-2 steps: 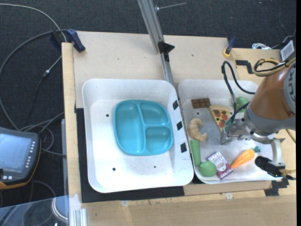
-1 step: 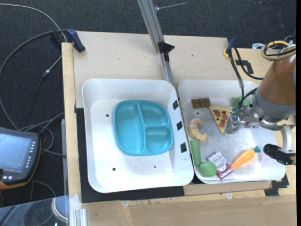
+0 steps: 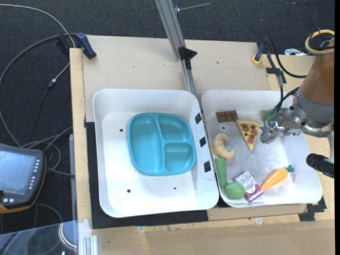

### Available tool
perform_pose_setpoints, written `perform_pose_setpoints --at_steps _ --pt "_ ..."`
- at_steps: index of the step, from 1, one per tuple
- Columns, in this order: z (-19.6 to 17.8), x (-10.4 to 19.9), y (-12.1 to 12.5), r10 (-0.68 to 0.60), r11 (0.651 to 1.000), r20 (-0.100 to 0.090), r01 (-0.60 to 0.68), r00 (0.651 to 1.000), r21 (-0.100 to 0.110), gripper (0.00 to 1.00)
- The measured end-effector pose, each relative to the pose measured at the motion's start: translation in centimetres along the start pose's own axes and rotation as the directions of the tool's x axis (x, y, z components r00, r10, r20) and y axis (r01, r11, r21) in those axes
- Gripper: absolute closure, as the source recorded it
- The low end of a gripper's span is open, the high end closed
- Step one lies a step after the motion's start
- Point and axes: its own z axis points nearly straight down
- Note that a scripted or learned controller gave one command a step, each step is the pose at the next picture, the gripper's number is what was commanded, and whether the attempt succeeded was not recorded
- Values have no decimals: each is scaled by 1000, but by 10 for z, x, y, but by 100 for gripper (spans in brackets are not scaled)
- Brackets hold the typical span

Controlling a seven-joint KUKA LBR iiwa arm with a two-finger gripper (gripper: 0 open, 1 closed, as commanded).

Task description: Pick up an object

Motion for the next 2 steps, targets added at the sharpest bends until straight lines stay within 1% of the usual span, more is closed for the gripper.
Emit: perform_pose_setpoints --at_steps 1,2 --pt "-49 -6 8 1 1000 1 -1 1000 0 100" --pt "-55 40 27 -4 1000 -1 4 1000 2 100"
